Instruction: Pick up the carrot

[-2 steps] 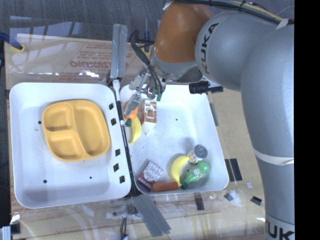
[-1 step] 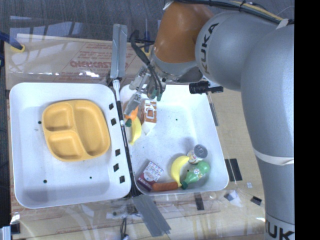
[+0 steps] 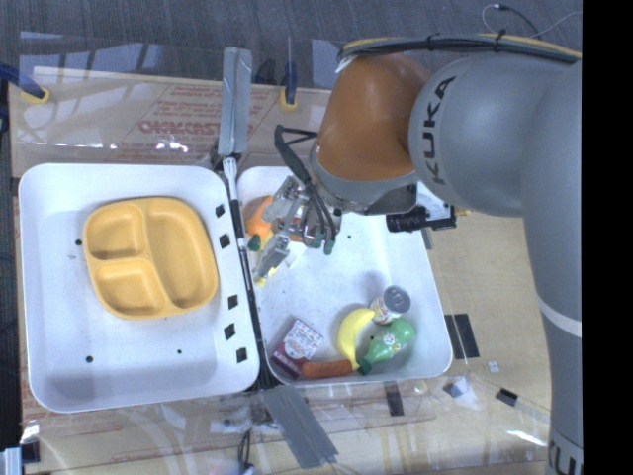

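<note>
A dark grey carpet (image 3: pixel 148 8) covers the floor beyond the far edge of the counter (image 3: pixel 495 265). The counter is pale wood, partly covered behind the left bin (image 3: pixel 40 295) by a clear plastic sheet (image 3: pixel 129 107) with red print, which catches glare from the light above. Blue clamps (image 3: pixel 30 87) sit at the sheet's far edge. Black tape strips (image 3: pixel 460 334) lie on the counter right of the right bin (image 3: pixel 435 305).

Yellow tray (image 3: pixel 148 255); white bins (image 3: pixel 59 364); orange carrot (image 3: pixel 259 216); yellow banana (image 3: pixel 353 331)
</note>
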You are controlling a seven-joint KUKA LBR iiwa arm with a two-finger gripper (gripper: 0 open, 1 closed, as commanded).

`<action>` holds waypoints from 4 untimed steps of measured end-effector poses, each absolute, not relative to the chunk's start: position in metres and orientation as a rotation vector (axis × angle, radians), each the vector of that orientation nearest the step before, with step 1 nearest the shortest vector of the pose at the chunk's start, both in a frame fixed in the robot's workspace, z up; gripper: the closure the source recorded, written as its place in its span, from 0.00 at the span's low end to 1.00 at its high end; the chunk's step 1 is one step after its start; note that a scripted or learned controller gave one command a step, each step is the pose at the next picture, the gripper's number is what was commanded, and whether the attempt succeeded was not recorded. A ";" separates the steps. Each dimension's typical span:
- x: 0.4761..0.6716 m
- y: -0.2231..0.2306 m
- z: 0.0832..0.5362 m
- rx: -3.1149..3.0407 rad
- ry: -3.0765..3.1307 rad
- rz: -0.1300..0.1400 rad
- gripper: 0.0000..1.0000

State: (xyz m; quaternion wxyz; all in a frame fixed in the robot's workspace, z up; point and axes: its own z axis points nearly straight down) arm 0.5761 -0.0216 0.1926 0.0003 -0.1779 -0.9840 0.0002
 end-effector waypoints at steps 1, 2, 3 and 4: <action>0.576 -0.022 0.193 -0.560 -3.091 0.000 0.00; 0.576 -0.022 0.193 -0.560 -3.091 0.001 0.00; 0.576 -0.022 0.193 -0.560 -3.091 0.001 0.00; 0.579 -0.005 0.193 -0.236 -3.135 0.000 0.00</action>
